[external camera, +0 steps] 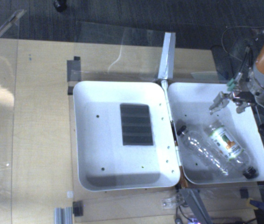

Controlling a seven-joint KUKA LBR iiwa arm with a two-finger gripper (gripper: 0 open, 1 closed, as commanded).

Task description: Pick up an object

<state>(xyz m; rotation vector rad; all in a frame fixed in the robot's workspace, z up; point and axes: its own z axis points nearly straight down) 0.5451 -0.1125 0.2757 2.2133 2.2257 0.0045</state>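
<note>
Nothing is picked up yet: the gripper (228, 100) hangs spread and empty over the right bin (188, 97), with 2 clear bottles (216, 148) lying untouched below; descent, grasp and lift all remain.

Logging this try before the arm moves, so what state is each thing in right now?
Dark ribbed rectangular block: lying flat, middle of the left white bin.
Two clear plastic bottles, one with a green and orange label, one plain: lying on their sides in the right white bin.
Claw: above the right bin's far side, holding nothing.
</note>
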